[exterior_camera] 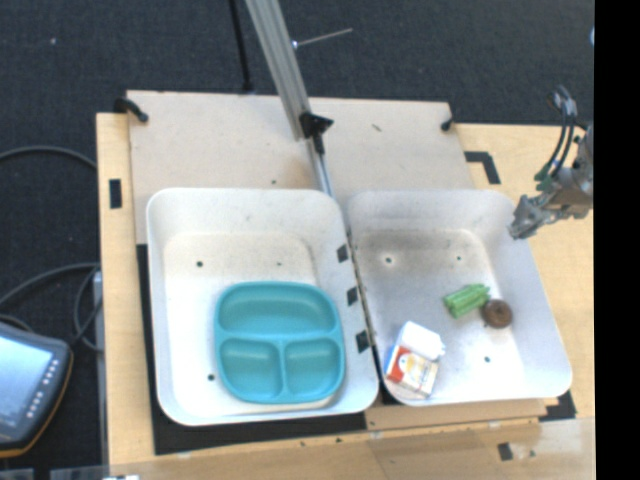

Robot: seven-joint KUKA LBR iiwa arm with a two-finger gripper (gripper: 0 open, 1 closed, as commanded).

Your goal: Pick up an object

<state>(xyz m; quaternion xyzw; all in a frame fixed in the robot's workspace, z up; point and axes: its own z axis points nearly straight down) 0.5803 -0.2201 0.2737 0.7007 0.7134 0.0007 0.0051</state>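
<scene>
The right bin (520,358) holds three loose things. A small green block (467,299) lies right of its middle, and a brown round piece (497,314) sits just to the right of it, close or touching. A white carton with a red and orange label (414,362) lies at the front edge. My gripper (528,215) hangs over the bin's right rim near the back, up and to the right of the green block, with nothing visibly in it.
The left bin (180,238) carries a light blue divided plate (280,343) in its front half. A slanted aluminium post (285,63) rises from behind the divider between the bins. A grey handheld screen (25,383) lies at the far left.
</scene>
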